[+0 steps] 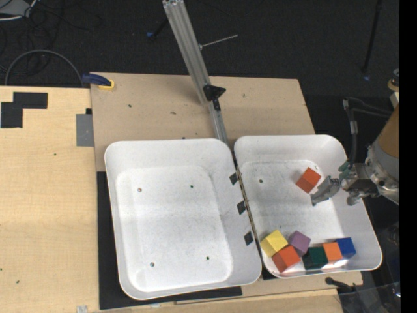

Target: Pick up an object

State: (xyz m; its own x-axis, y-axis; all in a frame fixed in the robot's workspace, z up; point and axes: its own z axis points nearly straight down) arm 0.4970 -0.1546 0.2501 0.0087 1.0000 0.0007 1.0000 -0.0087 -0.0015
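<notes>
- The hand (333, 189) sits at the right side of the right bin (329, 146), low over the bin floor, with the grey wrist and the arm (391, 150) coming in from the right edge.
- Whether its fingers are open or closed I cannot tell; one grey finger (322, 194) points left and slightly down.
- An orange-red cube (308, 179) lies just beside that finger, up and to its left; whether they touch is unclear, and it is not seen between the fingers.
- That cube is turned so its corners point roughly up, down, left and right in the view; being a cube, it has no long axis. Its top face is lighter orange, its lower side darker red.
- Along the near edge of the same bin lies a cluster of cubes: yellow (274, 242), purple (299, 241), red (285, 258), green (315, 257), orange (333, 250) and blue (346, 246), packed close together.
- The left bin (130, 152) lies alongside, its rim meeting the right bin's at the middle.
- Both bins rest on the wooden counter (260, 103), where a slanted metal rail (189, 51) rises behind them.
</notes>
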